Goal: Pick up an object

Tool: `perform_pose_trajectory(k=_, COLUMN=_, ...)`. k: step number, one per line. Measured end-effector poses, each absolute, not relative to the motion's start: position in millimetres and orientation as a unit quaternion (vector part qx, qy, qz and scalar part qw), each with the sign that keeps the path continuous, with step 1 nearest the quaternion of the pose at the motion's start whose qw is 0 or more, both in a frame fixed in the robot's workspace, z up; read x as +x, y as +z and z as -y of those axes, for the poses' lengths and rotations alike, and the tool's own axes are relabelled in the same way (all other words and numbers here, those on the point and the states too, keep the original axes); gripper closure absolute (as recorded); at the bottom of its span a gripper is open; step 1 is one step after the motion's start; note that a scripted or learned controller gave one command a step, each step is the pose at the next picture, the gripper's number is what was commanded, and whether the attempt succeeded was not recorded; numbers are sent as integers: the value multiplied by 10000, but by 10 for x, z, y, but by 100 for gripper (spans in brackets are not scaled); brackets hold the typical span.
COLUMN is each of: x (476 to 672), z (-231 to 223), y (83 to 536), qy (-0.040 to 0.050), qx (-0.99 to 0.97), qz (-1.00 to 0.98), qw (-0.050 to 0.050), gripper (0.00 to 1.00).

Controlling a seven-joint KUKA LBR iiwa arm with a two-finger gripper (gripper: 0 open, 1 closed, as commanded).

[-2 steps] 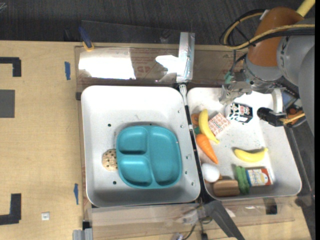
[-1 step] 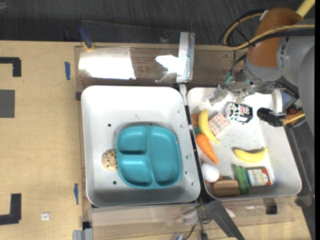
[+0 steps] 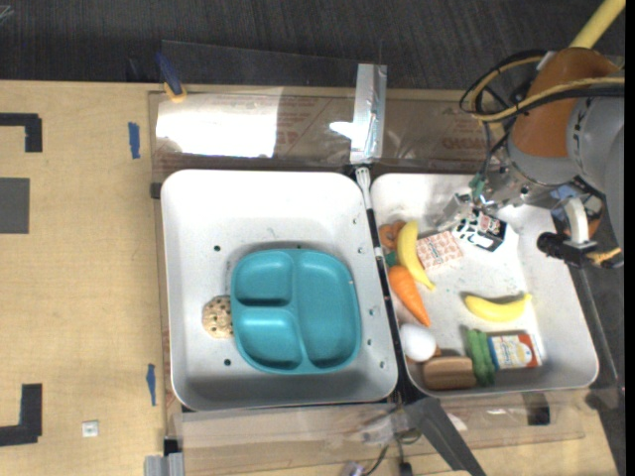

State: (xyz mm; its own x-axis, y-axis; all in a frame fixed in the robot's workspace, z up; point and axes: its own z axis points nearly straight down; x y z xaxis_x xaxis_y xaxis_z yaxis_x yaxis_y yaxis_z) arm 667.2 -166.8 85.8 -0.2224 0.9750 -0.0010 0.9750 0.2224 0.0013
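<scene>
A tan bench (image 3: 79, 296) bears two white bins (image 3: 189, 206) side by side

Light is bright and even, falling from above, so shadows are short and soft. The left white bin (image 3: 189, 201) shows a faint grey shadow along its lower inner wall, and the teal tray (image 3: 295, 308) casts a thin dark rim at its top edge. Strong glare whitens the clear plastic sheet (image 3: 218, 127) at the upper middle of the frame. The dark floor (image 3: 298, 8) along the top stays dim. Focus is soft throughout; small items in the right bin (image 3: 580, 350) look smeared, and print on them is unreadable.
</scene>
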Motion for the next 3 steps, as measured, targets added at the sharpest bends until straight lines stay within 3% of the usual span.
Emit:
perform_pose_trajectory(k=1, x=6593, z=1223, y=867, qy=-64, qx=4140, qz=-9102, qw=-70, gripper=0)
perform_pose_trajectory(k=2, x=5933, z=959, y=971, qy=9, qx=4798, qz=-8774, qw=5, gripper=0)
perform_pose_trajectory(k=3, x=5946, z=955, y=1078, qy=23, qx=4802, qz=-8771, qw=25, gripper=100)
